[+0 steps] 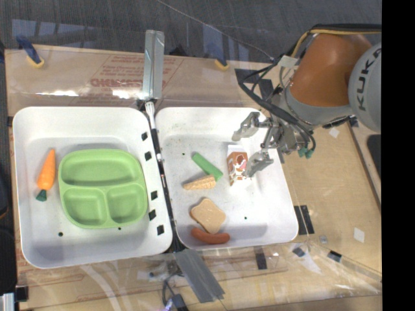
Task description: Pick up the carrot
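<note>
Gripper (254, 144) hangs over the right bin (275, 222), fingers apart, holding nothing. The carrot (45, 172) lies well away in the left bin (26, 238), just left of the green tray (102, 188). Best cross over, line up across it, then descend.

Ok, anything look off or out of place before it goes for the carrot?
Nothing spilled or damaged. One mismatch: the gripper hovers over the right bin by the small carton, while the carrot lies in the left bin beside the green tray.
</note>
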### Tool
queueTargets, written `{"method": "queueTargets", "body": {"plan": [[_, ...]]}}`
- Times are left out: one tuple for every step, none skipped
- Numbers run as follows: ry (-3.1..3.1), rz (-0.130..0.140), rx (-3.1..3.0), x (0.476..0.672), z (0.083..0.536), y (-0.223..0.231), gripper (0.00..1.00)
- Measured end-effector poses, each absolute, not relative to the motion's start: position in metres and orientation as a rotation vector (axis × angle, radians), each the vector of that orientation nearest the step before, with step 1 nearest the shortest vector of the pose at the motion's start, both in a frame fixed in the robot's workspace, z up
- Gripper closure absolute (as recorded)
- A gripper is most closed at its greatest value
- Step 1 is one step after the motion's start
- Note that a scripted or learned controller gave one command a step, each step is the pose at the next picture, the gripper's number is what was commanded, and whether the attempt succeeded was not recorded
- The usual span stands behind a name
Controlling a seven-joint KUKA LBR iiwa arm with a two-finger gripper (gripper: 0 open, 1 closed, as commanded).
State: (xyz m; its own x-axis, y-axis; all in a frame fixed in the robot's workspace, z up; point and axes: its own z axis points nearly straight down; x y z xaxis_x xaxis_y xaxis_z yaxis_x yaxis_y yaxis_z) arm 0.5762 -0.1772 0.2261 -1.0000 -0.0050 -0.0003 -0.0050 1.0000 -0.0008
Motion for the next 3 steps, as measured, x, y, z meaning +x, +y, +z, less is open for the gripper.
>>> {"method": "queueTargets", "body": {"plan": [[3.142,0.002,0.184,0.519,0.12,-0.154,0.0],[3.094,0.0,0.513,0.534,0.094,-0.208,0.0],[3.094,-0.001,0.497,0.536,0.105,-0.206,1.0]]}}
